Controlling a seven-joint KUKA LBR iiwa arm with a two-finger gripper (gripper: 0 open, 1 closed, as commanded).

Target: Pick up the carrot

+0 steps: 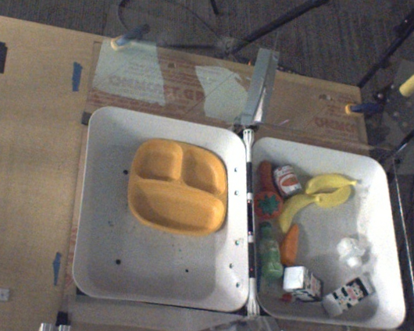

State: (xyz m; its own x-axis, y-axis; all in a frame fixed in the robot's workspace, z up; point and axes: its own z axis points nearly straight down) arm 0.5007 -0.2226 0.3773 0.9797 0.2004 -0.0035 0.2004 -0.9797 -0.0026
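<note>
The carrot is a short orange piece lying in the right bin, just below the yellow bananas and right of a green vegetable. It lies roughly upright in the picture, toward the bin's left half.
The left bin holds an orange divided plate. In the right bin also lie a red item, a small can, a strawberry-like piece, a clear plastic piece and two small cartons.
</note>
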